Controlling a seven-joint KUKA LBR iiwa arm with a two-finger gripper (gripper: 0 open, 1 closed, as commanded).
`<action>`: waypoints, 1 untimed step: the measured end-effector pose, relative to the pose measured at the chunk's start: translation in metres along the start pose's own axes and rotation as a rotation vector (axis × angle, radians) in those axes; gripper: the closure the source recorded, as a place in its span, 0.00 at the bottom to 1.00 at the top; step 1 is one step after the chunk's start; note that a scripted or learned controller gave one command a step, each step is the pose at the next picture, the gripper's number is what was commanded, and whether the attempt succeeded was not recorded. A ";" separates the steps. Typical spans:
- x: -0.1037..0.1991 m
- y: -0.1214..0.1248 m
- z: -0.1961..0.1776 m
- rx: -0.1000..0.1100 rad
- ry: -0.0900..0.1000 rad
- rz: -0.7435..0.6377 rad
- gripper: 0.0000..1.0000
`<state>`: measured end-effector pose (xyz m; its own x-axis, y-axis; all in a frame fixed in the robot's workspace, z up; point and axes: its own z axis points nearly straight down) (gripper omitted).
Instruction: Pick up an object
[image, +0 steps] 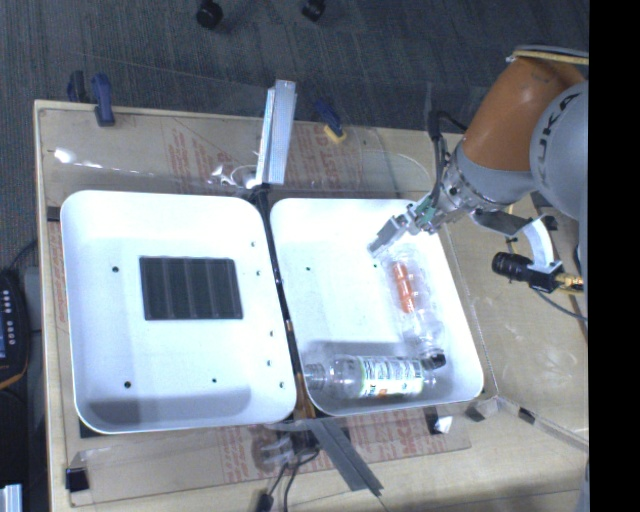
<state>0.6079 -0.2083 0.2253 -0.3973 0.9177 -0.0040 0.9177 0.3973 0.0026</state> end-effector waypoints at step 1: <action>-0.006 0.017 0.036 0.004 0.005 -0.069 0.00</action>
<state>0.6263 -0.2075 0.1898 -0.4595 0.8882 0.0012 0.8882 0.4595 -0.0019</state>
